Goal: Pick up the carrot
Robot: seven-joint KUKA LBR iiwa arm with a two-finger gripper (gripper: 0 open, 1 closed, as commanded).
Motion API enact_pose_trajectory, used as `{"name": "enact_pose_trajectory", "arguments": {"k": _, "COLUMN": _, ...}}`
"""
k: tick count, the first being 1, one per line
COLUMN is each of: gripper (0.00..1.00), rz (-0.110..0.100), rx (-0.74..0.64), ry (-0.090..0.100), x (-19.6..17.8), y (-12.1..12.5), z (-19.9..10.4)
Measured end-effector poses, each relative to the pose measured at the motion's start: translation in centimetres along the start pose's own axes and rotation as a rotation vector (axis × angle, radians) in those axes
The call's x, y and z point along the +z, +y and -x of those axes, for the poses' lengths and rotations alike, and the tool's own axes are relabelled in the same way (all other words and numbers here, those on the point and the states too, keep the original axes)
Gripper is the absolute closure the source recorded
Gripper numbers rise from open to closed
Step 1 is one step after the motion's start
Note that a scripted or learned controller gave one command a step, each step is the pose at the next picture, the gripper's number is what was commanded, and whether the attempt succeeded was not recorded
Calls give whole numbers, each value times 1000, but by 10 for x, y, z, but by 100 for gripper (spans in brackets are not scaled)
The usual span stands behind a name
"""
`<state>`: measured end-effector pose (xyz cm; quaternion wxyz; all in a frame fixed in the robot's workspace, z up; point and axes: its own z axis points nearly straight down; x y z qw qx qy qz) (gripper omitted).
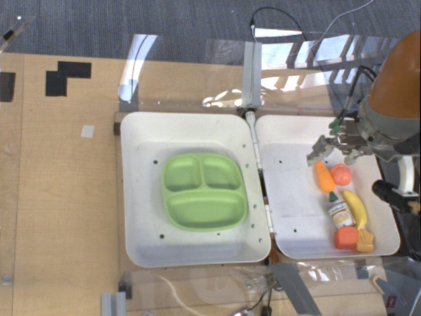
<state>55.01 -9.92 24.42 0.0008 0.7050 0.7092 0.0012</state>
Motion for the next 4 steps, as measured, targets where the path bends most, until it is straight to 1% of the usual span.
{"name": "enact_pose_trajectory", "arguments": {"k": 1, "gripper": 0, "rz": -1, "rx": 253, "ry": 0, "x": 137, "y": 19, "z": 46}}
{"name": "enact_pose_trajectory", "arguments": {"k": 2, "gripper": 100, "rz": 4, "rx": 254, "ry": 1, "x": 125, "y": 21, "z": 45}}
{"name": "enact_pose_trajectory", "arguments": {"k": 3, "gripper": 100, "rz": 3, "rx": 263, "ry": 0, "x": 38, "y": 97, "z": -31}}
{"name": "enact_pose_trajectory", "arguments": {"k": 4, "gripper": 100, "rz": 1, "rx": 222, "ry": -1, "x": 58, "y": 102, "z": -21}}
